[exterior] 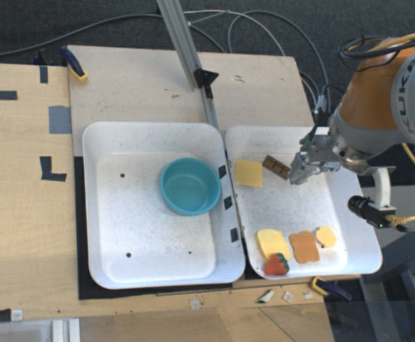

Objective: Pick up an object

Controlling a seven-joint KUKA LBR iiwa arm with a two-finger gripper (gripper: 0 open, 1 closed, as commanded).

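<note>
My gripper point(297, 176) hangs over the back part of the right bin point(349, 191), just right of a small brown block point(275, 167). A pale yellow square point(248, 173) lies left of that block, near the bin's left wall. Along the front of the right bin lie a yellow piece point(270, 241), a red strawberry-like piece point(276, 265), an orange slab point(304, 247) and a small yellow round piece point(325, 236). Nothing shows between the fingers.
The left bin point(107, 205) holds a teal bowl point(190, 185) near its right side. A grey pole point(182, 34) slants up from between the bins at the back. Cables trail over the bench behind the right bin.
</note>
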